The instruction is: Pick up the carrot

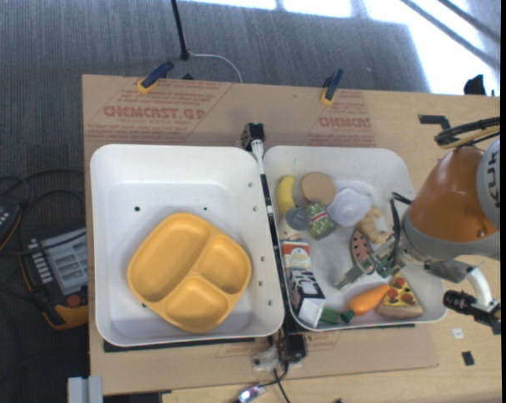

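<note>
The orange carrot [369, 299] with a green top lies near the front edge of the right bin [404, 168], between a green-and-white box and a pizza slice [399, 301]. My gripper [368, 269] hangs just above and behind the carrot, beside the watermelon slice [358, 244]. It is open; one grey finger [350, 276] points down-left, and nothing sits between the fingers. The orange wrist band [448, 200] covers the bin's right side.
The right bin also holds a banana [284, 195], a round cookie [317, 188], a white lid [350, 206], a green box [320, 222] and small cartons [298, 263]. A yellow divided plate [190, 269] lies in the left bin [118, 191].
</note>
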